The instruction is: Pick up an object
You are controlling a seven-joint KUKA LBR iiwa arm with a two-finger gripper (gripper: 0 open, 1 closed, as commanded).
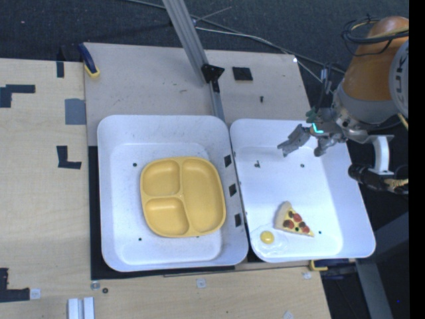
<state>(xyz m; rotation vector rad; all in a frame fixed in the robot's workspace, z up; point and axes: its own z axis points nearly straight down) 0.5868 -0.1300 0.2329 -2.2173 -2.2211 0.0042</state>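
Observation:
A toy pizza slice (293, 219) lies in the right bin (265, 138), toward its front. Beside it, near the front left corner, sits a small yellow round piece (267, 237). A yellow divided plate (182, 196) rests in the middle of the left bin (119, 138). My gripper (304, 145) hangs over the back right part of the right bin, well behind the pizza slice. Its two grey fingers are spread apart with nothing between them.
The grey arm with its orange band (375, 65) comes in from the right, above the right bin's far edge. A metal post (189, 32) slants down to the bench behind the bins. Cables (265, 42) run along the back.

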